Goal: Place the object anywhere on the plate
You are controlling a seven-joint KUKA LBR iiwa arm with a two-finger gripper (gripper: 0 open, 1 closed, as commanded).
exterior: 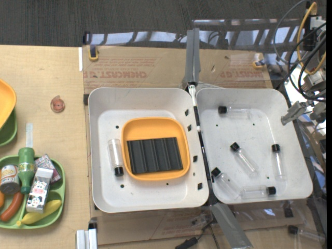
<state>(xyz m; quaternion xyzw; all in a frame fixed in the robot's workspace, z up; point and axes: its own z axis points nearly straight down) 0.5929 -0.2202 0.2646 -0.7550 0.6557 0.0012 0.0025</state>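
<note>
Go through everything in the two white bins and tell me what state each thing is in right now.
Orange square plate with a dark ridged centre: flat in the left bin, nothing on it.
Clear plastic vial with a black cap: lying on its side, left of the plate.
Five clear black-capped vials, for example: lying scattered in the right bin.

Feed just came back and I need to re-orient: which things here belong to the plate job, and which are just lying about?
For the job:
- orange square plate with dark ribbed insert, in the left white bin
- clear plastic vials with black caps: one beside the plate, others in the right white bin

Lying about:
- green tray of toy food
- small pink disc
- orange bowl
</note>
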